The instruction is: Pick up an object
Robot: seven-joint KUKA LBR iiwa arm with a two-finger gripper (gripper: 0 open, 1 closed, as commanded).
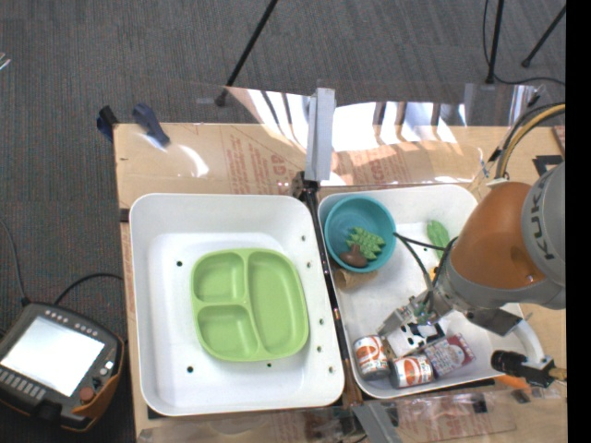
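Observation:
My gripper (412,322) hangs low in the right bin (406,195), near its front. It is just above a white item with black marks (409,340). Right in front of that lie two red-and-white cans (371,356) (412,372) and a dark red packet (451,353). A teal bowl (355,221) at the bin's back left holds a green leafy toy (366,242) and a brown piece (355,258). A green object (438,234) lies at the back right, partly behind the arm.
The left bin (157,220) holds a light green divided plate (247,304). The arm's orange band (494,238) covers the right side of the right bin. A handheld control pad (57,363) sits on the floor at the lower left.

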